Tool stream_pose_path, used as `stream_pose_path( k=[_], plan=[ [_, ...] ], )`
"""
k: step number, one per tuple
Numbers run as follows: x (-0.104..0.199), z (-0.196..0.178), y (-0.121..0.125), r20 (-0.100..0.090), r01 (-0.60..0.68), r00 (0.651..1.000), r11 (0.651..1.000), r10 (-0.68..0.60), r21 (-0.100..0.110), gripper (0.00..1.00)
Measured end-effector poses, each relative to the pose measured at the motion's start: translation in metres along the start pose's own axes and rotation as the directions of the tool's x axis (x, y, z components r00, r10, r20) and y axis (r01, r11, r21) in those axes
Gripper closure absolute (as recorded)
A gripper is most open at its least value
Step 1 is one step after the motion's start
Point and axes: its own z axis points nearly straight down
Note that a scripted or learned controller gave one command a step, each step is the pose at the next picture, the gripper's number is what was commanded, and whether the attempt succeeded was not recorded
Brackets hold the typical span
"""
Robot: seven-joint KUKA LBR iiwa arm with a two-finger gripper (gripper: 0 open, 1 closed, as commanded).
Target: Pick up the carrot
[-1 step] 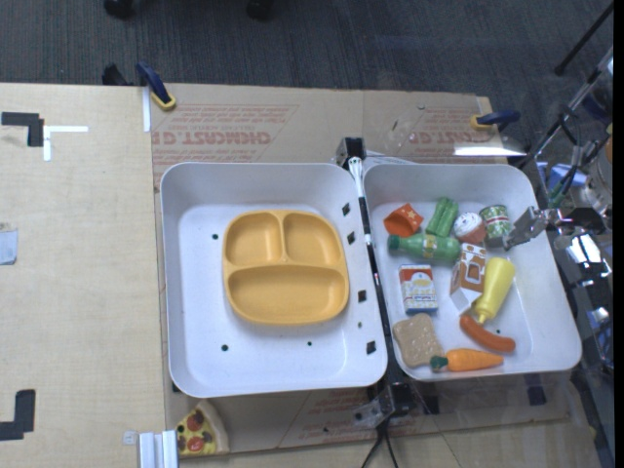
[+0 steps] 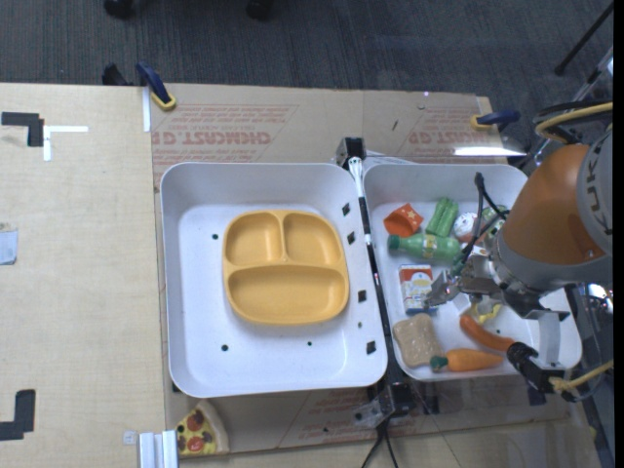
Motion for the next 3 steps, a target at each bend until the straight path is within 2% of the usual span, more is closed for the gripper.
stream_pose_path(
  k=[1,2,3],
  plan=[
    [0.067,-0.061,-0.012,0.001,-0.077,0.997,0.997,0.077,-0.003,0.0],
    [0.141,-0.061,-0.022,0.002,-0.286,0.958,0.958,0.286,-0.001,0.0],
    [0.064,-0.061,0.015,0.002,-0.346,0.938,0.938,0.346,-0.002,0.0]
  ],
)
